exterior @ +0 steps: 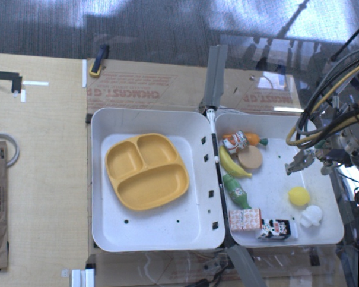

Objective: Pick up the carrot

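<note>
**Reaching the carrot at the far-left corner of the right bin**

The carrot [243, 139] lies in the right bin [333, 233], near its far wall and close to the divider with the left bin [98, 166]. It is orange, with a small green end pointing to the right, and part of it seems covered by a white label or wrapper. A round tan disc [250, 157] touches it from the near side, and the banana [232, 163] lies just beside that disc.

The end effector [300, 160] hangs over the middle-right part of the same bin, well apart from the carrot and above the yellow ball [299, 196]. It holds nothing; if its fingers are apart or together, I cannot tell, because they are small and dark against the cables.

I judge the step in hand is the approach. To do it well, the arm should travel left and toward the far wall before it goes down, so it does not touch the ball or the disc. The fingers should close across the short width of the carrot, so one finger goes on the far side and one on the near side. The risk is little room: the disc is very close, and the bin wall is near too.
</note>
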Robot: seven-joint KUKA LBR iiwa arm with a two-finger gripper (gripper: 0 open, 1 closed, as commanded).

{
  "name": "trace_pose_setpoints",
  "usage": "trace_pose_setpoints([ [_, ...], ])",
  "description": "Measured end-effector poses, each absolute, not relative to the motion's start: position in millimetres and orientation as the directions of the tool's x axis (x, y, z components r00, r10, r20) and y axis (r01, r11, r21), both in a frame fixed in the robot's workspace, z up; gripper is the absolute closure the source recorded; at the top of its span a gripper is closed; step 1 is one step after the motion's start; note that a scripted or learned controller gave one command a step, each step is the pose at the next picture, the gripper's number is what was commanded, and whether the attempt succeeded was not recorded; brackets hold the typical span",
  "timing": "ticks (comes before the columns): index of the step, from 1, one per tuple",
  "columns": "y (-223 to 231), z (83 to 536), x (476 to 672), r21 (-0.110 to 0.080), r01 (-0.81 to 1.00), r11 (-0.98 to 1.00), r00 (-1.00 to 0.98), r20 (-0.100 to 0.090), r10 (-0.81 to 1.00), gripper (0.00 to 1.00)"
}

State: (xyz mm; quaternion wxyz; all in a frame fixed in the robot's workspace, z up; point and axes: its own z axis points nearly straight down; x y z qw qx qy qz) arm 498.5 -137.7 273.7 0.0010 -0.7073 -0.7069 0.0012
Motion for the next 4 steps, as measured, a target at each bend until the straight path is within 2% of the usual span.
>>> trace_pose_setpoints([
  [1,-86,220,565.0,-0.002,0.965,0.264,-0.264,-0.001,0.965,0.00],
  [2,-80,191,559.3,-0.002,0.965,0.264,-0.264,-0.001,0.965,0.00],
  [3,-135,177,571.7,0.000,0.931,0.364,-0.364,-0.002,0.931,0.00],
  [4,-90,191,543.8,-0.001,0.912,0.409,-0.409,0.000,0.912,0.00],
])
